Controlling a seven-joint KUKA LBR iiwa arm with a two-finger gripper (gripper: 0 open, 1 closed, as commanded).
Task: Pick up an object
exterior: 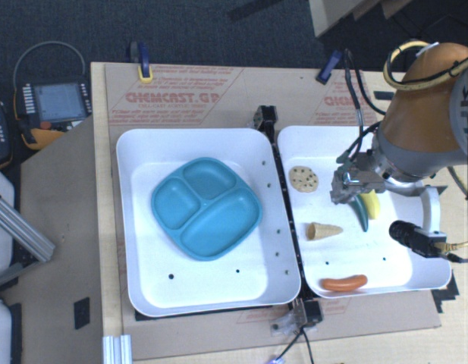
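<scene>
Left bin [135, 203]: blue divided plate [206, 207]. Right bin [416, 275]: cookie [303, 178] at 10 o'clock, ice-cream cone [323, 231] center, hot dog [344, 283] at 6. Gripper [353, 196] grip state: cannot tell.

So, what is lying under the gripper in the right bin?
Under the gripper a yellow and teal toy pokes out, lying on the floor of the right bin. Its upper end is covered by the gripper, so I cannot tell its whole shape.

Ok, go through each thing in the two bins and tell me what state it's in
Blue divided plate: right way up, flat in the left bin.
Cookie: flat, right bin.
Ice cream cone: on its side.
Hot dog: lying by the near wall.
Banana: lying under the gripper, grip unclear.
</scene>
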